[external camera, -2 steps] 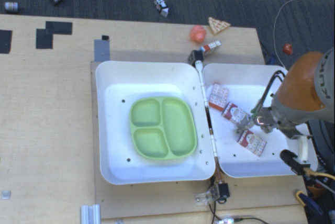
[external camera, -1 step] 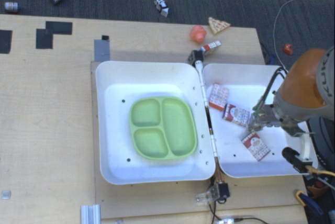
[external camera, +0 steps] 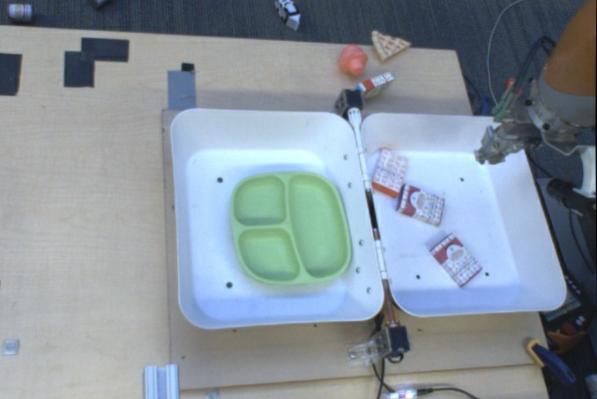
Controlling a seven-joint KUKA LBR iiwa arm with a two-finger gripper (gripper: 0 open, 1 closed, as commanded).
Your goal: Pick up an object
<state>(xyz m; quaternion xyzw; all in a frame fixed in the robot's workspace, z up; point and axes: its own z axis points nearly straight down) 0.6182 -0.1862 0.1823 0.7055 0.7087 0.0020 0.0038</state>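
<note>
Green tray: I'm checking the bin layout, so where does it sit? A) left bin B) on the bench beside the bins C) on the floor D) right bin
A: the green tray lies flat inside the left bin; the right bin holds three small packets.

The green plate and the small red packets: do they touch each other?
Apart. The camera view shows the green plate in the left bin and the red packets in the right bin.
</note>
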